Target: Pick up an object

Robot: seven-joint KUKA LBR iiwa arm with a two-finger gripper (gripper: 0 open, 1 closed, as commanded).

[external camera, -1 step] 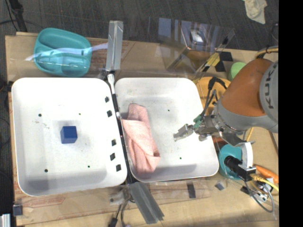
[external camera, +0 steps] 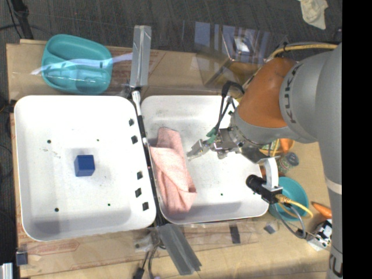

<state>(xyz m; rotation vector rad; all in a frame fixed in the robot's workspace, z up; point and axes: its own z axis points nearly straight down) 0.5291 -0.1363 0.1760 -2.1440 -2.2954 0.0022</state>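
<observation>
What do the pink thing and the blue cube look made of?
Pink cloth: soft fabric, likely terry towel; it lies rumpled and folded with a matte, fuzzy look. Blue cube: rigid, probably plastic or painted wood; sharp edges, flat even colour.

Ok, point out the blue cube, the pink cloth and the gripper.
blue cube [external camera: 85, 165]: camera view, middle of its top face, in the left bin.
pink cloth [external camera: 172, 170]: camera view, middle of the folded cloth, in the right bin.
gripper [external camera: 192, 150]: camera view, at its fingertips beside the cloth.
</observation>
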